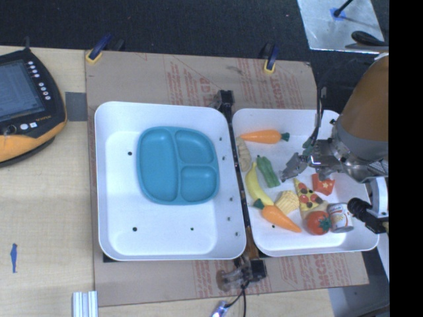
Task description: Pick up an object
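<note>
Hovering over the right-hand shallow white bin, the grey arm with its orange band reaches in from the bench's right edge, and its two-finger gripper hangs low among the toy foods. The fingers look spread, one dark tip pointing toward the bin's middle, and nothing sits between them, so no object has been picked yet.

By my reading, the step in hand is the approach: choosing a target and lining up before the close. Candidates lie close by. A small green plastic pepper lies just beside the gripper tips, toward the bin's inner wall; a yellow plastic banana curves beside it. A red toy strawberry piece sits just below the wrist, with a toy pizza slice and a pale yellow corn piece near it. An orange plastic carrot lies near the bin's far edge, a second orange carrot nearer the front edge, beside a red toy tomato and a small labelled can.

The next move calls for centring on a single item, descending, then closing; the crowding makes a clean pinch doubtful.

The left-hand white bin holds a blue divided plastic plate. Both bins rest on brown cardboard clamped to the pale wooden bench, with a control pendant with an orange casing near the left edge and dark carpet beyond.
</note>
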You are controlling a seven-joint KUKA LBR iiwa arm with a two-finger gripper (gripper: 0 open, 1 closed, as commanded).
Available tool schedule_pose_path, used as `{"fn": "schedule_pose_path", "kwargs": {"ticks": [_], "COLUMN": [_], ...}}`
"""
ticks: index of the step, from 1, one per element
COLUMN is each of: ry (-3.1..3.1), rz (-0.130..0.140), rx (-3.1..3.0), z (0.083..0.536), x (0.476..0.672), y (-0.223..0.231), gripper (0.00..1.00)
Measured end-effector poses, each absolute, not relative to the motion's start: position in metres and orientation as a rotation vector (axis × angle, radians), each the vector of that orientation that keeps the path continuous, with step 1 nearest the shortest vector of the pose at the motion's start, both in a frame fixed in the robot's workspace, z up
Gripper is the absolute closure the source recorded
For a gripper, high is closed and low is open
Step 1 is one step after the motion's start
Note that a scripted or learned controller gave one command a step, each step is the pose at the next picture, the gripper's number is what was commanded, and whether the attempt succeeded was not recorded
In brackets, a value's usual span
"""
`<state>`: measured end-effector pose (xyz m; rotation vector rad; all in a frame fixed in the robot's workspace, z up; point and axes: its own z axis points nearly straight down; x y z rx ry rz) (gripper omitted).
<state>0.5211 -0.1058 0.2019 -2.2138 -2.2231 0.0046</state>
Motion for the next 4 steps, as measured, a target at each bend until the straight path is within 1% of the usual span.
{"fn": "schedule_pose_path", "kwargs": {"ticks": [1,2,3,4], "ry": [-2.225,-2.228,-2.226,-2.227], "rz": [0.008,0.011,0.003,0.006], "rx": [-2.211,-2.21,-2.213,-2.211], "z": [0.091,0.101,0.192,0.227], "x": [0.566,0.567,0.545,0.476], "y": [-0.101,-0.102,-0.038,-0.014], "gripper": [0.0,1.0,1.0,1.0]}}
